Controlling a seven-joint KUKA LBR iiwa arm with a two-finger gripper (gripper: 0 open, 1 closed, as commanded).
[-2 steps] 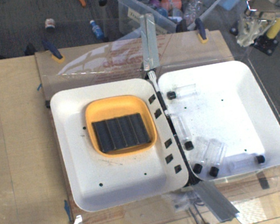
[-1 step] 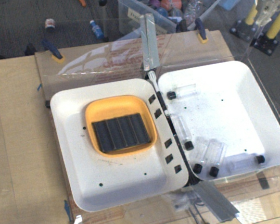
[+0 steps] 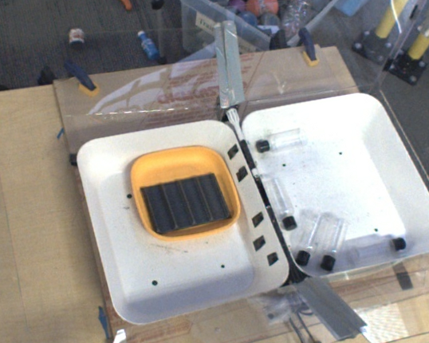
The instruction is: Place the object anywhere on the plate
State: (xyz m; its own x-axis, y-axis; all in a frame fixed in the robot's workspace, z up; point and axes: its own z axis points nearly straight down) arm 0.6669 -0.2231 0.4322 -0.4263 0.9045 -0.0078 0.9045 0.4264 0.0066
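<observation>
Black ridged object (image 3: pixel 186 203), on orange plate (image 3: pixel 176 158)

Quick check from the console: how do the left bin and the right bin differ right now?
The left bin holds an orange plate with a dark ribbed block lying on it; the right bin holds several clear tubes with black caps. The left bin's load sits together near its middle, while the right bin's tubes are scattered, mostly along its left wall and near edge. Both are shallow, white, rounded-cornered and set side by side.
</observation>
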